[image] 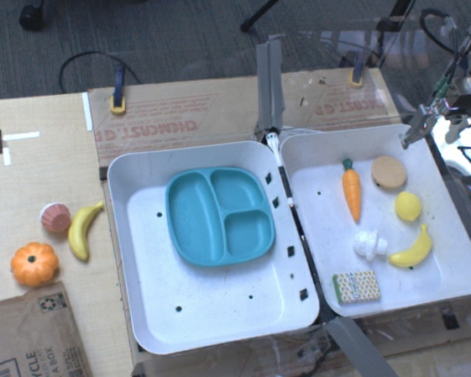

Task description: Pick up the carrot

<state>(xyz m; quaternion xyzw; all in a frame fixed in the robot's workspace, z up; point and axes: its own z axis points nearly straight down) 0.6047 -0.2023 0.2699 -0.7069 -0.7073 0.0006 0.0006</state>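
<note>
The carrot (352, 194) is orange with a small green top. It lies flat in the right white bin (324, 224), left of centre, with its green end toward the back and its tip toward the front. Nothing touches it or covers it. A tan round disc (388, 173) lies just to its right, and a yellow lemon (407, 206) sits a little further front-right.
The right bin also holds a banana (413, 249), a small white object (370, 245) and a patterned block (356, 286). A teal divided plate (220, 215) lies in the left bin (155, 302). A pumpkin (35, 264), a second banana (84, 230) and a pink cupcake (55, 218) rest on the bench at left.
</note>
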